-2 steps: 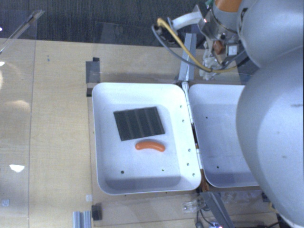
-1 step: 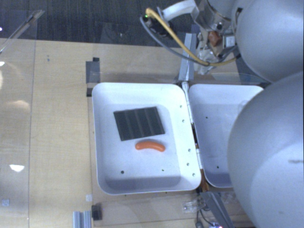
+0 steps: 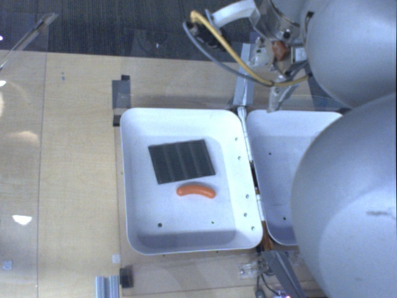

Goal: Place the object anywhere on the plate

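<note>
A dark grey ribbed rectangular plate [image 3: 182,161] lies flat in the middle of the left bin [image 3: 142,228]. An orange sausage-shaped object [image 3: 196,191] rests on the bin floor just in front of the plate's near edge, off the plate. My gripper [image 3: 277,95] hangs high at the far side of the bench, over the gap between the two bins and well away from the sausage and plate. Cables and the wrist crowd around it, and I see nothing held.
The right bin [image 3: 276,166] is largely covered by the grey arm [image 3: 347,197]. A yellow cable [image 3: 226,45] loops out left of the wrist. Black clamps [image 3: 122,92] stand at the left bin's far left corner. Wooden bench lies to the left.
</note>
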Action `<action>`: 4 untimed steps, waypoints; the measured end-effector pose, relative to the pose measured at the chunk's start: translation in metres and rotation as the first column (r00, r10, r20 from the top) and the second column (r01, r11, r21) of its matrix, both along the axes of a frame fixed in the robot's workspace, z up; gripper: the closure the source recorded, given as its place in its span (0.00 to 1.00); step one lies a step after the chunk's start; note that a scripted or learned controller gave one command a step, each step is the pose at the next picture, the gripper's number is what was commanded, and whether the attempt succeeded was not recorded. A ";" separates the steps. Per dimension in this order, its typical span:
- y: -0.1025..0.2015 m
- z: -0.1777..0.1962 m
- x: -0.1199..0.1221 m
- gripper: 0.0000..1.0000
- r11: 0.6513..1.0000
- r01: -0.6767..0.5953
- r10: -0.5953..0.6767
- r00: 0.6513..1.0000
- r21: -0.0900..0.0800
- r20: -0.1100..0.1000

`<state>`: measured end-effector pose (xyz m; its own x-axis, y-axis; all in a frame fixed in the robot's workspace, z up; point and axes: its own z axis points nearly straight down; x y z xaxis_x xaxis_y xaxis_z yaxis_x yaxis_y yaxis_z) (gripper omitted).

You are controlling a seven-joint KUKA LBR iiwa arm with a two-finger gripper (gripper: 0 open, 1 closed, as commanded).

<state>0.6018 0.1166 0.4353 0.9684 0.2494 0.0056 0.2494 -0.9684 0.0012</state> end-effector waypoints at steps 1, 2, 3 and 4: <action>0.022 -0.149 -0.022 0.00 1.000 -0.023 0.023 1.000 -0.001 -0.006; 0.021 -0.137 -0.021 1.00 1.000 -0.022 0.022 1.000 0.002 -0.003; 0.028 -0.156 0.012 1.00 0.969 -0.245 0.245 0.969 -0.001 -0.006; 0.027 -0.164 0.038 1.00 0.999 0.049 -0.049 0.999 0.002 -0.002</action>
